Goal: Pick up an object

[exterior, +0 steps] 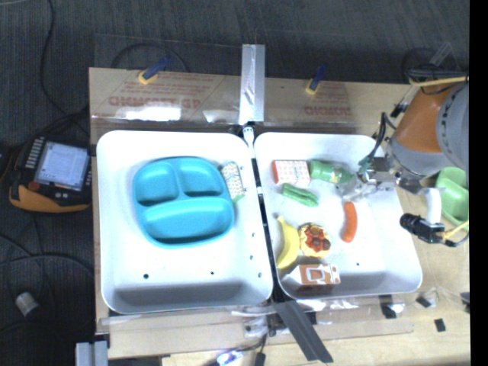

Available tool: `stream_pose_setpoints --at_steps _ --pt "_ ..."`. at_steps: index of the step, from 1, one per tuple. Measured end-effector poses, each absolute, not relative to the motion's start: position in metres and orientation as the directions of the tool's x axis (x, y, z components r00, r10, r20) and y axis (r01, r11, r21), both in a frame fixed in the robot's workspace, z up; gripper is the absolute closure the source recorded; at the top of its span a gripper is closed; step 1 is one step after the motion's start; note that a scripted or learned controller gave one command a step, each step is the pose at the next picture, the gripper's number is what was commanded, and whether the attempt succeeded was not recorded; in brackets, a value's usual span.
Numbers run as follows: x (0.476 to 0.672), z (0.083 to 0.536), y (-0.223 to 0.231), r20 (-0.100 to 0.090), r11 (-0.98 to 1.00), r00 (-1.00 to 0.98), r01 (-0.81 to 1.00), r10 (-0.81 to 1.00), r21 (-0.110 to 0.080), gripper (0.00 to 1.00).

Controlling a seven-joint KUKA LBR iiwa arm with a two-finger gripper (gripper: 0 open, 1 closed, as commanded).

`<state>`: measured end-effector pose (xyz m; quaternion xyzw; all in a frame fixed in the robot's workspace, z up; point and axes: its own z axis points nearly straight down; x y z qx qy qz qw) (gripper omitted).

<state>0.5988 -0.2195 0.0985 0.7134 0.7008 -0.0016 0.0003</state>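
Brown carton lies nearest lens; my gripper hangs over orange sausage, finger state can't tell. Toy prob. light, slick, rigid; grab mid-body, across narrow width.

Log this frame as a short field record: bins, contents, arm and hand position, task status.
left bin: blue divided plate; small patterned packet at its right edge
right bin: red-and-white box, green bottle, green pod, orange sausage, banana, red-topped item, brown carton
arm: in from the right, over the right bin's upper right corner
hand: beside the green bottle, finger state unclear
task status: no object visibly lifted
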Motion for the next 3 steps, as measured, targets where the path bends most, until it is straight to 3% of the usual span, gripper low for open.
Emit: stream_pose_setpoints --at_steps 1,2,3 --pt "0.618 0.232 -0.221 -0.004 -0.252 0.252 0.968 0.968 -0.001 1.0" --pt "0.667 0.304 -0.209 -0.005 -0.064 0.064 0.998 0.998 -0.001 1.0" --pt "0.669 0.381 -0.193 -0.004 0.306 -0.306 0.952 0.952 0.0 1.0"
